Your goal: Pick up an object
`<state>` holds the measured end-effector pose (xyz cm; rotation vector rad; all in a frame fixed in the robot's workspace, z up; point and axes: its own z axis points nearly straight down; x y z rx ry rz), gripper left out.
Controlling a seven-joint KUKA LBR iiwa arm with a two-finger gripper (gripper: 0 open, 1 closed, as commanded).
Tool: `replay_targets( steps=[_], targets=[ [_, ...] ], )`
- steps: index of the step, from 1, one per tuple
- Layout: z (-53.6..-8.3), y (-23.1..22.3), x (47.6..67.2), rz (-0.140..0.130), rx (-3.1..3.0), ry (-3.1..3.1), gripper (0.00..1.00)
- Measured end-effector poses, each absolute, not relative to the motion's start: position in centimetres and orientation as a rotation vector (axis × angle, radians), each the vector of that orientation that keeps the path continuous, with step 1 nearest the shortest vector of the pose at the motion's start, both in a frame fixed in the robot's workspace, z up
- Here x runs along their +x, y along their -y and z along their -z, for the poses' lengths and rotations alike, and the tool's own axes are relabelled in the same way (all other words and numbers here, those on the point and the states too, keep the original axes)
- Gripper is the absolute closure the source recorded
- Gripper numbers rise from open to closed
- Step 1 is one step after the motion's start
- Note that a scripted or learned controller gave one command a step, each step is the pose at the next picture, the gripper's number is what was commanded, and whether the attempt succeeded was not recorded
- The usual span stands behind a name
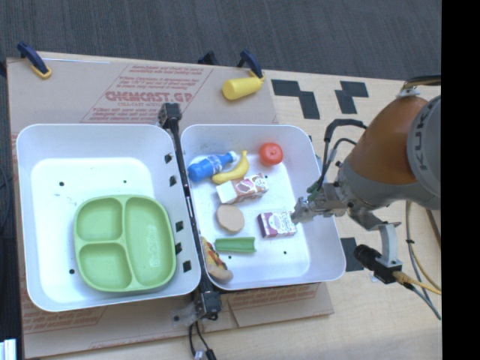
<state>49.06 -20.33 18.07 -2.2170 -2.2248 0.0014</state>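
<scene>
Arm: the gripper (303,210) is low at the right side of the right bin (319,246), just beside the small red carton (277,224); I cannot tell if its jaws are wide or narrow.
Right bin: blue bottle (209,165); banana (232,169); red tomato (271,153); snack packet (243,189); round tan cookie (230,217); green stick (235,245); hot dog (213,260) at the front left corner.
Left bin (45,156): a green tray (124,241) with three parts.
Bench: a yellow toy (241,88) lies behind the bins.
</scene>
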Motion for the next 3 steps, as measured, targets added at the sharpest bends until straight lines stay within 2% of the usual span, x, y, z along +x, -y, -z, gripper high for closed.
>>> replay_targets(
  steps=[1, 3],
  targets=[
    [-20.41, 21.1, 47.71, 0.0, -2.216, 2.227, 1.0],
    [-21.05, 21.16, 47.74, -0.001, -2.218, 2.23, 1.0]
  ],
)
